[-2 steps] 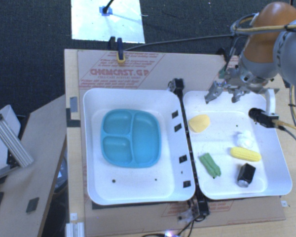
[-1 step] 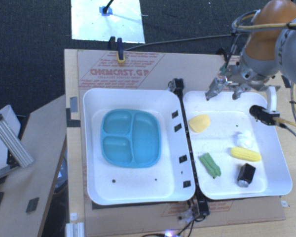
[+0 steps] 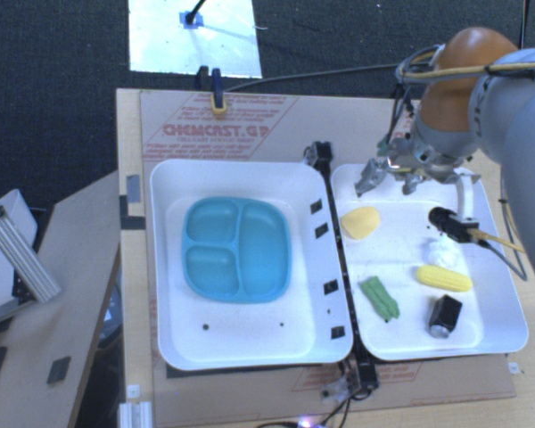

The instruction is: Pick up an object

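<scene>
The right bin holds several things. A pale yellow rounded piece lies near its left wall, and a green pod-like piece lies further front. A yellow corn cob and a small white lump sit toward the right, with a small black can-like object in front of them. My gripper hangs over the bin's back left corner, above and behind the pale yellow piece. Its fingers stand open with nothing between them.
The left bin holds a blue divided plate. A black hinge strip with clips runs between the two bins. A blue and yellow clamp stands on the board behind the left bin.
</scene>
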Tool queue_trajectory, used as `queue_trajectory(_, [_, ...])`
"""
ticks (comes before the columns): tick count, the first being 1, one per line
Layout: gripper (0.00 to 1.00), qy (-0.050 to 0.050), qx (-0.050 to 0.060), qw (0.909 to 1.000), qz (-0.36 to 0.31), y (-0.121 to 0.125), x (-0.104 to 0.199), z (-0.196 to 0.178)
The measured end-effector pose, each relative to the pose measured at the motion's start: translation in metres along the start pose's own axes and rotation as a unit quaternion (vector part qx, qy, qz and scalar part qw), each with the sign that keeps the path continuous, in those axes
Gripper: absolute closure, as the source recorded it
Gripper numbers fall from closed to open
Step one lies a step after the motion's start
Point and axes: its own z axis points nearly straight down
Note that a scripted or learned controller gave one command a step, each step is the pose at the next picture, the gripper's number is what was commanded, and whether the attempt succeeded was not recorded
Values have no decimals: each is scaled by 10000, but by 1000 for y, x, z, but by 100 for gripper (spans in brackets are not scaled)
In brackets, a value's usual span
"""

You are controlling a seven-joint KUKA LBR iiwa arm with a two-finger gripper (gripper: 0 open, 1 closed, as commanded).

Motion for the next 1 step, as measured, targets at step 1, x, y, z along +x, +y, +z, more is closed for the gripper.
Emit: queue_trajectory(1, [0,-2,-3,10000,19,-4,0,42])
